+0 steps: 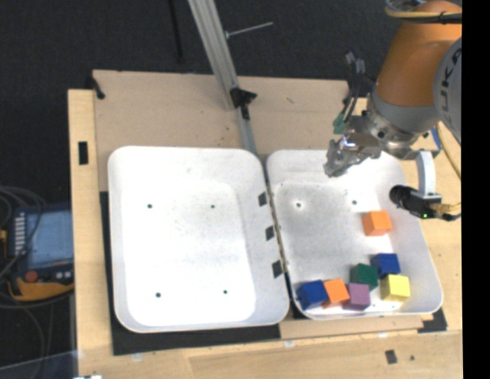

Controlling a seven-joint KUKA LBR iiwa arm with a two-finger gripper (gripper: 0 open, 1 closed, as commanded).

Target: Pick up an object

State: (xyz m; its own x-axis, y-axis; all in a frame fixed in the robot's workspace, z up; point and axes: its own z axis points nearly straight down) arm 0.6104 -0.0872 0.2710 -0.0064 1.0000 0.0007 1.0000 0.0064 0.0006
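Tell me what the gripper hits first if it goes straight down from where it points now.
Probably bare bin floor: the gripper points down over the far end of the right bin, and the orange block lies off to the side. Depth is hard to judge.

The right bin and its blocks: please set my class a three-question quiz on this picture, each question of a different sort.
1. True or false: the lone orange block touches the other blocks.
2. Which block is nearest the right bin's front left corner? A) yellow block B) blue block C) green block
3. Fill in: the pincer hangs over the bin's ____ edge.

Key: 1 false; 2 B; 3 far.
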